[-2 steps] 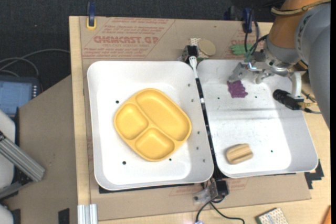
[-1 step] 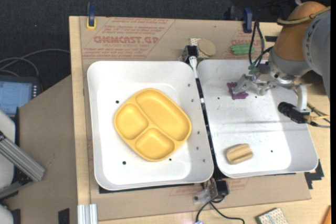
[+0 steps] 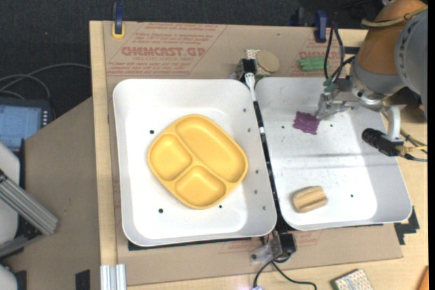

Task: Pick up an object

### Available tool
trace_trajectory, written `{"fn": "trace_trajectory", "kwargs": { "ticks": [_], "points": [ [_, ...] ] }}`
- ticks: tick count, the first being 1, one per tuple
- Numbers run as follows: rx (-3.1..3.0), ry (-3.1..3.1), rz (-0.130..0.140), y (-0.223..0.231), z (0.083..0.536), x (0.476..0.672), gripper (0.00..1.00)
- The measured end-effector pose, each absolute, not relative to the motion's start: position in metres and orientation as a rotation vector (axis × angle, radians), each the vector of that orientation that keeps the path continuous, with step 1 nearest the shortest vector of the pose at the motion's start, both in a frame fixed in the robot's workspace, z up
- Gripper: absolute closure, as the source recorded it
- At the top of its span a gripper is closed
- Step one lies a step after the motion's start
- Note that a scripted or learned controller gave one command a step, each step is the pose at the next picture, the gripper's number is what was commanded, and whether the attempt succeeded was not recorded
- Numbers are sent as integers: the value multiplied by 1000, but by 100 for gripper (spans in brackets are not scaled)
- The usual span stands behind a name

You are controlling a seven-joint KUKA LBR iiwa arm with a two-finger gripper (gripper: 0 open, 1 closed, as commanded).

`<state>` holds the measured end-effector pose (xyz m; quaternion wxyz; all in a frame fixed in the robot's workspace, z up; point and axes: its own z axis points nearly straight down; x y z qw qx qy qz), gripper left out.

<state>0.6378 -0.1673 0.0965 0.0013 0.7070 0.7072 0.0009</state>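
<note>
A small purple object [image 3: 306,123] lies in the upper middle of the right bin [image 3: 380,207]. My gripper [image 3: 325,109] hangs just right of and above it, fingertips close to its upper right edge; nothing shows between the fingers. A tan, bread-roll-shaped object [image 3: 309,198] rests near the right bin's front left. A yellow three-compartment plate [image 3: 196,159] fills the middle of the left bin [image 3: 136,214].
A green object [image 3: 312,64] and a round tan disc [image 3: 269,62] sit on the cardboard bench behind the bins. The grey arm with its orange band [image 3: 394,44] comes in from the upper right over the right bin's far corner.
</note>
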Motion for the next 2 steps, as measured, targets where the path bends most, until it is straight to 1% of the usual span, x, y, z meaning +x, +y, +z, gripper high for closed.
{"fn": "trace_trajectory", "kwargs": {
  "ticks": [1, 2],
  "points": [
    [2217, 2212, 5, -198, 161, 635, 100],
    [2216, 2223, 2, -168, 117, 660, 100]
  ]
}}
